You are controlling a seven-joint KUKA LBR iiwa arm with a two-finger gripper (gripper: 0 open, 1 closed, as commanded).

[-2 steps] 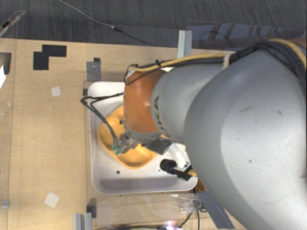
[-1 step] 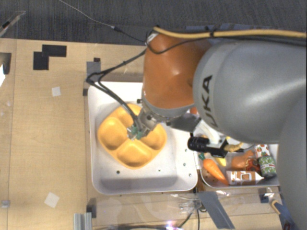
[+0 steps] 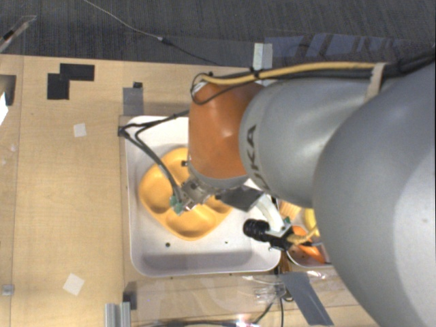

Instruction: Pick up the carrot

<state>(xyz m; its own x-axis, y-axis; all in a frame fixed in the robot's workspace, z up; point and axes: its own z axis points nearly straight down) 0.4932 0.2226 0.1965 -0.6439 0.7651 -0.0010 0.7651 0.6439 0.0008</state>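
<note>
Left bin (image 3: 146, 254): shallow white tray with rounded corners and a smooth matt floor. Holds yellow-orange glossy rounded pieces (image 3: 158, 189), plastic by the look, lobed like toy fruit or bowls, clustered mid-bin and touching one another. The exact kind cannot be told.
Right bin (image 3: 276, 259): mostly hidden under the arm; a sliver of white wall shows beside the left bin.
Carrot (image 3: 310, 251): an orange tapered shape low in the right bin, partly covered by the arm. Identification uncertain. Yellow bits lie just above it.
Arm (image 3: 354, 176): large smooth grey casing, with a glossy orange band (image 3: 218, 138) above the wrist. Dark raised letters run along the grey shell near the band, seen edge-on and not readable.
Gripper (image 3: 182, 205): hangs over the yellow pieces in the left bin, well apart from the carrot. Whether its jaws are open or closed cannot be told; nothing seen held.
Cables (image 3: 146, 148): black, looping from the wrist across the left bin.
Bench (image 3: 61, 203): pale wood-grain board with black cut-out marks near its far left corner.
</note>
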